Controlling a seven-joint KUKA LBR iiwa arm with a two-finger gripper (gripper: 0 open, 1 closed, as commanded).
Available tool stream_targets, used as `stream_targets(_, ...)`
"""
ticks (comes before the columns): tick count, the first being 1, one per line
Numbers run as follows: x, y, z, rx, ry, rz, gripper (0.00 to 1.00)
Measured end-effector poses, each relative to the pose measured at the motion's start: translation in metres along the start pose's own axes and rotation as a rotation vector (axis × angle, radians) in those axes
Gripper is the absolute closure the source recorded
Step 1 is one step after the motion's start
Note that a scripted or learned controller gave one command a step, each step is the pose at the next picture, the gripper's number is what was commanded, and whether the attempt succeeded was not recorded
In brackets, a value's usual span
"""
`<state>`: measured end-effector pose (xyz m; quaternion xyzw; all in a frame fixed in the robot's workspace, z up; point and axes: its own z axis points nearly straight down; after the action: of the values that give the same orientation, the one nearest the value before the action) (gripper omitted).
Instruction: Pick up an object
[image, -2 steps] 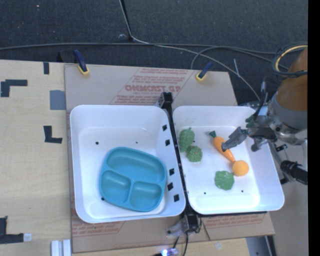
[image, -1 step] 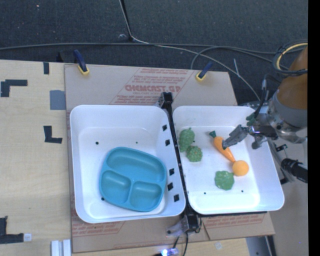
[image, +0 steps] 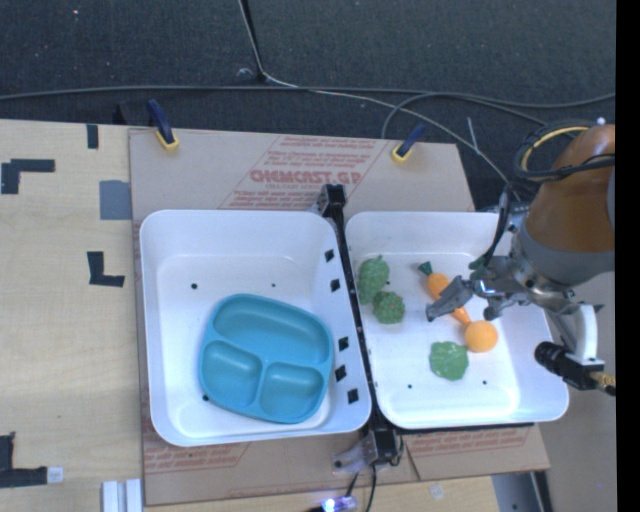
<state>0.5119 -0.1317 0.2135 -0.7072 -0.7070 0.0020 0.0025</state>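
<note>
The right bin (image: 520, 400) holds a small carrot (image: 438, 284) with a green top, an orange ball (image: 481, 337) and three green broccoli-like pieces (image: 374, 272), (image: 389, 308), (image: 449, 360). My gripper (image: 468, 303) hangs low over the right part of this bin. Its dark fingers (image: 446, 301) are spread apart and it is open. They stand on either side of the carrot's lower end, just above the orange ball. Nothing is clamped between them. The arm's grey and orange wrist (image: 570, 220) covers the bin's right rim.
The left bin (image: 160, 250) holds a blue divided tray (image: 266, 357). A black divider (image: 345, 300) runs between the two bins. Cables (image: 440, 100) trail across the back, and two clamps (image: 162, 128) pin the cardboard base.
</note>
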Motion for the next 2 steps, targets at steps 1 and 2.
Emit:
stream_targets(1, 0.001, -0.008, 0.062, 0.001, 0.001, 0.000, 0.00)
stream_targets(2, 0.009, -0.009, 0.123, 0.000, 0.000, -0.001, 0.00)
